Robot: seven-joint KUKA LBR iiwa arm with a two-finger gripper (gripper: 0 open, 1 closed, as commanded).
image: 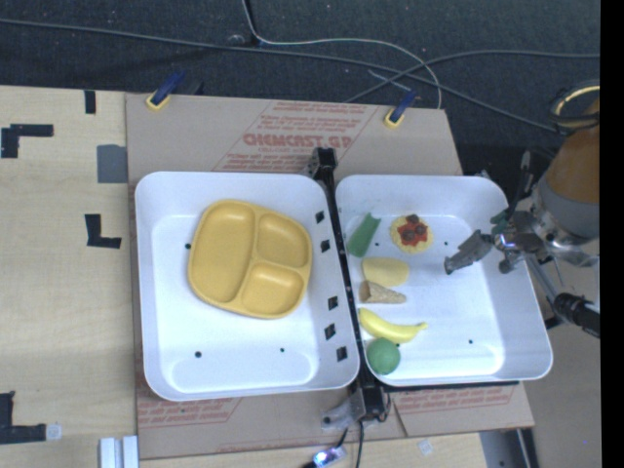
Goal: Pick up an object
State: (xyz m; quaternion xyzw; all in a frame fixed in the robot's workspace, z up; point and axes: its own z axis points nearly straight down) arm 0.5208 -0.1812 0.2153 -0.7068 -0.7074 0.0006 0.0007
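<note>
Claw [478, 250] hangs over the right bin's [507, 359] right side; you can't tell whether it's open or closed. Your objects hug that bin's left edge: green piece [364, 234], tart [411, 232], banana [390, 327], lime [383, 357]. Yellow plate [250, 258] fills the left bin [161, 291].

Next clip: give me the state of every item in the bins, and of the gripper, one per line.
Yellow three-compartment plastic plate: flat in left bin, nothing on it.
Green block: lying tilted in right bin.
Small tart with red topping: upright.
Pale yellow rounded piece: lying.
Tan wedge: lying.
Yellow toy banana: lying.
Green ball: resting beside banana.
Gripper: above right bin, holding nothing.
</note>
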